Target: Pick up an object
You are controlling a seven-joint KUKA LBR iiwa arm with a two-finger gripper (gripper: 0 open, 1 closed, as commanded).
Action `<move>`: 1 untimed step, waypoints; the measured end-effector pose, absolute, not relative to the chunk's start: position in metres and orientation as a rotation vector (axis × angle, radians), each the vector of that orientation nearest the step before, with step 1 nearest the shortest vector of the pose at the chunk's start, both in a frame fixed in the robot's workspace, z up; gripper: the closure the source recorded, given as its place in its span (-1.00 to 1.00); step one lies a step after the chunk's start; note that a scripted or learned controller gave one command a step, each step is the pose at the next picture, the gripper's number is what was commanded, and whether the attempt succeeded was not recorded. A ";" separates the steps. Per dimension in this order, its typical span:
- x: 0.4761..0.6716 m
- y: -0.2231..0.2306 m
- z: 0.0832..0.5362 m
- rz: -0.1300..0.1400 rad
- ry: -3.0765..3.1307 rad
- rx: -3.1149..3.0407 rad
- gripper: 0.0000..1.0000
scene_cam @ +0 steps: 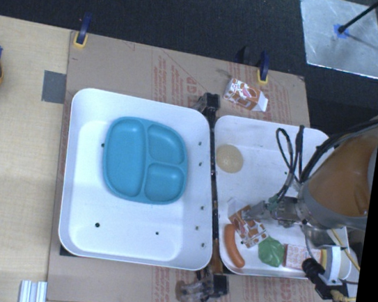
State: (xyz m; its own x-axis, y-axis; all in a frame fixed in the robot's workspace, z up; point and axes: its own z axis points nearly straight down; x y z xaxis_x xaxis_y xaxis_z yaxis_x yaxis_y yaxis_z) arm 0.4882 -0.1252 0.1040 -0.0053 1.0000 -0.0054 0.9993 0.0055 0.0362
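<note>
Over on the right, the shallow white right-hand bin (260, 147) has its open floor in the far half. Only a flat round tan disc (230, 158) lies there, near the wall it shares with the shallow white left-hand bin (127, 232). The near half is crowded, with everything pushed toward the front rim. The grey arm with its orange band (339, 180) covers the bin's right side, and black cables loop up over the far right corner. The gripper (264, 211) sits low at the middle of this bin, just above a small red-and-white printed packet (251, 228). I cannot tell from here whether the gripper is spread or closed, or whether it touches the packet. The packet lies flat and skewed, its long side running from near-right to far-left. An orange-red sausage (234, 246) lies just left of it, with its long axis slanting from the far-left down to the front rim. A rounded green piece (270, 252) lies to the packet's right, beside a pale flat wrapper (297, 254). The left-hand bin holds a light blue three-section plastic plate (147, 160) in its far half, leaving bare white floor toward the front. Both bins rest on a brown cardboard sheet (153, 64), where another small printed packet (246, 95) lies loose beyond the right-hand bin.
</note>
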 end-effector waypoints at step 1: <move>0.541 -0.105 0.104 0.016 2.212 2.205 -1.00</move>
State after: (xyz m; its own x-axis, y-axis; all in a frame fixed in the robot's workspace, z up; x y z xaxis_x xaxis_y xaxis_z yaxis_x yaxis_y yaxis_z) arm 0.5406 -0.1052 0.1035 -0.0029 1.0000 -0.0057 0.9998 0.0030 0.0204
